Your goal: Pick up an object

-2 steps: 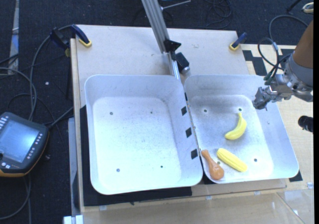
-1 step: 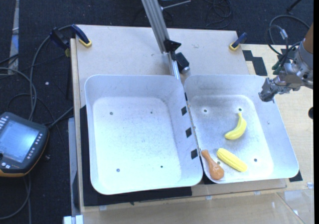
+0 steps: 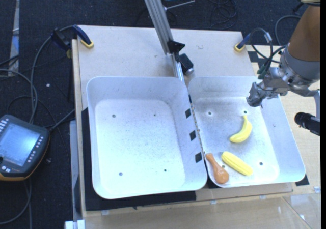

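Arm: the grey KUKA arm, orange band above the wrist, reached in from the right and hung over the upper right part of the right bin (image 3: pixel 285 136).
Gripper: the gripper (image 3: pixel 254 98) sat above the right bin's far right corner, up-slope from the banana.
Fingers: too dark and small in this view to judge; I could not tell whether they were apart or together, and nothing showed between them.
Banana: the curved yellow banana (image 3: pixel 241 131) lay on the right bin's floor near its middle, nearest of the objects to the gripper but apart from it.
Corn: a straight yellow corn-like piece (image 3: pixel 237 164) lay near the right bin's front edge, below the banana.
Carrot: an orange carrot-like piece (image 3: pixel 217 170) lay against the right bin's front left corner, just beside the yellow piece.
Left bin: the left bin (image 3: pixel 102 90) stood alongside, touching the right bin at the shared divider.
Stage: judged as approach; no object lifted yet.
Risk, banana: its curve could let it roll or slip out if the fingers closed off-centre.
Risk, front pair: the two lay close together, so a descent there could nudge one and miss both.
Risk, carrot: so near the wall, a finger could strike the rim.
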Controlling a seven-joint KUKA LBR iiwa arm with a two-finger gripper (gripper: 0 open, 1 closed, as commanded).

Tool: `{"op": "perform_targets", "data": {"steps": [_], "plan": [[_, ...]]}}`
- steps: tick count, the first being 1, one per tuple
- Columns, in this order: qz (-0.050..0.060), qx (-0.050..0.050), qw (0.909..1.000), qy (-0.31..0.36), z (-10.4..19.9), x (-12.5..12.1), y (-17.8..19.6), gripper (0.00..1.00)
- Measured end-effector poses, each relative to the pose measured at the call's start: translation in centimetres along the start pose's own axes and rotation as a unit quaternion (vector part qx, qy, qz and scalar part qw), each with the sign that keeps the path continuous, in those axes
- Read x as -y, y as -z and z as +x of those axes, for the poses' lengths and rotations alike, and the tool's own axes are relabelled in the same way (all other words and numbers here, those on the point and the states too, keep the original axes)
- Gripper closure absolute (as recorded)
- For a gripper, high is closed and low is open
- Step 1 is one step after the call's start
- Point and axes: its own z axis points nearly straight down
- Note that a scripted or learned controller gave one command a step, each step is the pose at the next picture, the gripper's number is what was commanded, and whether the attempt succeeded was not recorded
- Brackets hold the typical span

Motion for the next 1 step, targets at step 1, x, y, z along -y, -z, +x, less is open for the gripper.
{"op": "perform_targets", "data": {"steps": [1], "plan": [[0.000,0.000,1.0000,0.000,4.25,-0.53,-0.35,1.00]]}}
